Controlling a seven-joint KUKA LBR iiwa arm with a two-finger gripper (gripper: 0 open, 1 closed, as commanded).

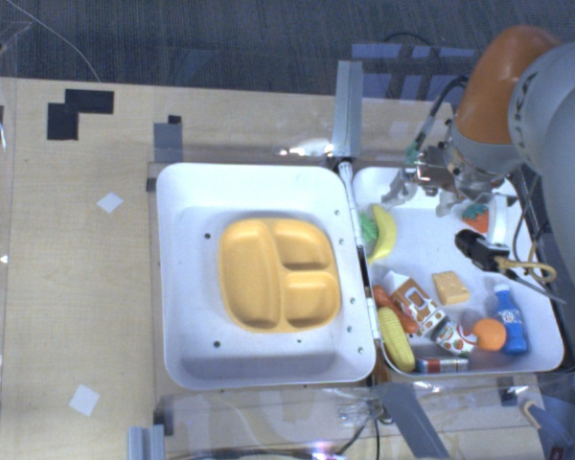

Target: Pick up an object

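Spanning dark carpet, the wooden bench (67,286) carries two bins; gripper (424,182) hangs open, empty.

Occlusions, right bin
Arm (541,84) cut off by right edge, covering right bin's (417,233) far corner; gripper (429,188) finger state unreadable. Orange item (475,218) partly hidden under wrist. Small packets (431,316) too cluttered to identify.

Two white bins (259,185) (546,348) are seen (side by side), one yellow divided tray (278,274), one banana (384,230), one orange (490,334) and one blue bottle (510,319).
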